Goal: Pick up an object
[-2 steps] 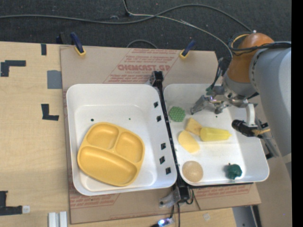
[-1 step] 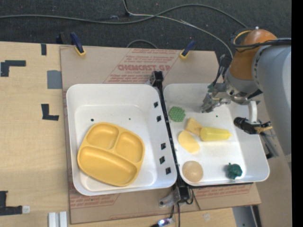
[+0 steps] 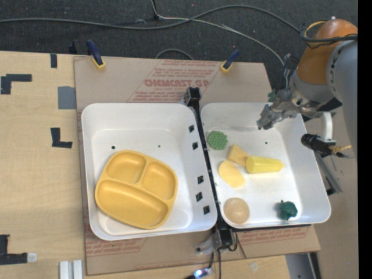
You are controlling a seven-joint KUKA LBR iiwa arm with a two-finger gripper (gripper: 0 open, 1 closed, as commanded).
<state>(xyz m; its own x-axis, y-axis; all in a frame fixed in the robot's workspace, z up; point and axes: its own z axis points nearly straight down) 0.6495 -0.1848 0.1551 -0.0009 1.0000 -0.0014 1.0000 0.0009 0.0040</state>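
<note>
Currently your gripper (image 3: 268,121) hangs at the right bin's (image 3: 308,182) far edge (jaws: can't tell), apart from the yellow pieces (image 3: 250,164).

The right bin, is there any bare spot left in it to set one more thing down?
Yes. The right bin has bare floor along its far wall, beside the gripper, and between the yellow cylinder and the dark green piece. It is crowded near the divider, around the green ball, the yellow blocks and the tan disc.
</note>
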